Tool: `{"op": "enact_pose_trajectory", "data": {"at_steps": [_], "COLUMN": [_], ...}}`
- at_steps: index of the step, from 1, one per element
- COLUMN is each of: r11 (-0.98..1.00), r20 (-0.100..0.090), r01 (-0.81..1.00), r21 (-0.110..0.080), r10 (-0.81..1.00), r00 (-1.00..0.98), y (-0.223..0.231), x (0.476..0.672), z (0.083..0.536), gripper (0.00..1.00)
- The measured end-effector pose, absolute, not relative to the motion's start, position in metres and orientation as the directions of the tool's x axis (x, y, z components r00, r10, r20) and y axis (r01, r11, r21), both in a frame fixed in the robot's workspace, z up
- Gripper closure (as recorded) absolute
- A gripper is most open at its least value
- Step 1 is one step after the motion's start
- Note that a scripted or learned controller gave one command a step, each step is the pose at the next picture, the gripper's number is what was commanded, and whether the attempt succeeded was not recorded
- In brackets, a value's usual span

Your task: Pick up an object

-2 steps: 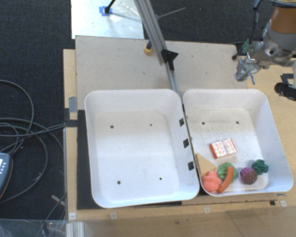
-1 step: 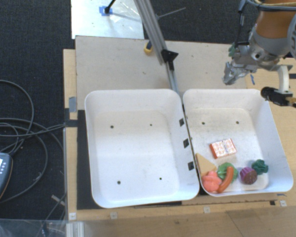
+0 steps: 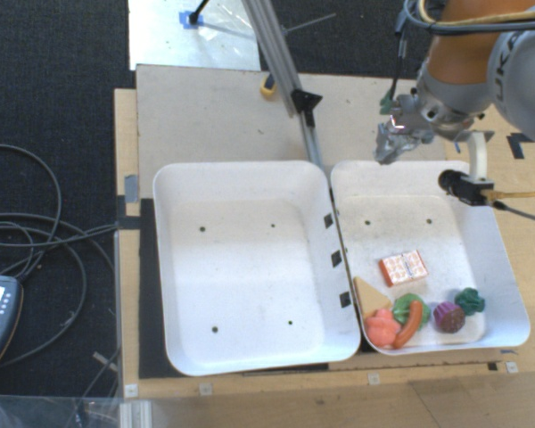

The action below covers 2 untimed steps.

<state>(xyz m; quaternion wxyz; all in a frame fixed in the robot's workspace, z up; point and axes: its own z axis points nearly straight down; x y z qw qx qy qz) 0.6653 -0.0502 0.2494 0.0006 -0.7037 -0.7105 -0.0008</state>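
Starting at the left, the left bin (image 3: 250, 266) sits beside the right bin (image 3: 495, 266). Objects are grouped at the right bin's near edge: a tan wedge (image 3: 367, 292), an orange-and-white box (image 3: 403, 267), a pink piece (image 3: 382, 327), an orange carrot (image 3: 409, 322) with green leaves (image 3: 405, 304), a purple piece (image 3: 449, 316), and a green piece (image 3: 470, 301). The gripper (image 3: 390, 146) hangs above the far edge of the right bin, well apart from these objects. How far it is open cannot be determined, and nothing is visible in its grasp.

Part of a "KU" marking shows on the arm (image 3: 517, 61).
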Motion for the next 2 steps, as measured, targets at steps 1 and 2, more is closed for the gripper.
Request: {"op": "enact_pose_trajectory", "data": {"at_steps": [1,2], "r11": [0.01,0.01], "r20": [0.002,0.003], "r01": [1.0,1.0], "r21": [0.001,-0.001], "r10": [1.0,1.0], "r00": [-0.01,-0.01], "y": [-0.001,0.051], "x": [0.665,0.643], "z": [0.248,0.247], "gripper": [1.0,1.0]}}
